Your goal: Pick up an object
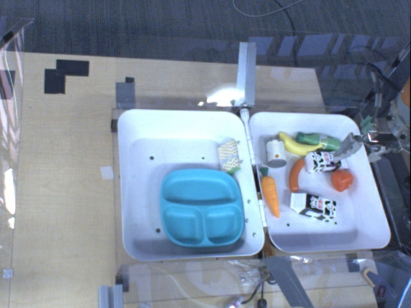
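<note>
The right bin (359, 236) holds a yellow banana (294, 145), a green bottle (319, 139), a white cup (276, 152), an orange carrot (271, 195), a curved orange piece (296, 174), a red tomato (342, 180) and two cow-patterned cartons (321, 162) (314, 205). My gripper (352, 144) reaches in from the right over that bin's upper right part. It sits just right of the green bottle and the upper carton, and above the tomato. Nothing is visibly held.
The left bin (138, 172) carries a blue divided plate (201, 206) and a small patterned packet (228, 156) by its right wall. A grey metal post (246, 69) stands behind the seam between the bins. The arm's wrist (389, 128) hangs over the right bin's far right rim.
</note>
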{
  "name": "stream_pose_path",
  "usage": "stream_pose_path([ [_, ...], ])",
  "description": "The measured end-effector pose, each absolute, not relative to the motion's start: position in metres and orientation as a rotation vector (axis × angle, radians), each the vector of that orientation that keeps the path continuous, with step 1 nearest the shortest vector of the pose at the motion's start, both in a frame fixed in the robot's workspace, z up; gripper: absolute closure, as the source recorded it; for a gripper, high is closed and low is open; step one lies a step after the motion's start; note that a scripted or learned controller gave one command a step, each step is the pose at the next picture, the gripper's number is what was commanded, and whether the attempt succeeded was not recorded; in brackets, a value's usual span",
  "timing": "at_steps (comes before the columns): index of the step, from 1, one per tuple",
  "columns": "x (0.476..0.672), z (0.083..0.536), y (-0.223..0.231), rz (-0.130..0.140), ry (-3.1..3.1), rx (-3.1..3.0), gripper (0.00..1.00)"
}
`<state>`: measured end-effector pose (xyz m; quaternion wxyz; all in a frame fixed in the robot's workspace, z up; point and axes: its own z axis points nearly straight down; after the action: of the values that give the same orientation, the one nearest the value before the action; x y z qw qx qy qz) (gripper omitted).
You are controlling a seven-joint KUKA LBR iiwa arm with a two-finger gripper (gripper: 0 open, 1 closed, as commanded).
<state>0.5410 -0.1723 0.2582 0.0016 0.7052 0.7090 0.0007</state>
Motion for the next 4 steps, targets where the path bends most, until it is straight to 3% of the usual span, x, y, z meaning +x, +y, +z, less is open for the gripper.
stream_pose_path([
  [1, 0.617, 0.165, -0.136, 0.003, 1.781, 2.586, 0.00],
  [2, 0.639, 0.116, -0.129, 0.033, 1.759, 2.573, 0.00],
  [3, 0.624, 0.110, -0.120, 0.056, 1.696, 2.585, 0.00],
  [4, 0.626, 0.124, -0.121, 0.058, 1.696, 2.579, 1.00],
])
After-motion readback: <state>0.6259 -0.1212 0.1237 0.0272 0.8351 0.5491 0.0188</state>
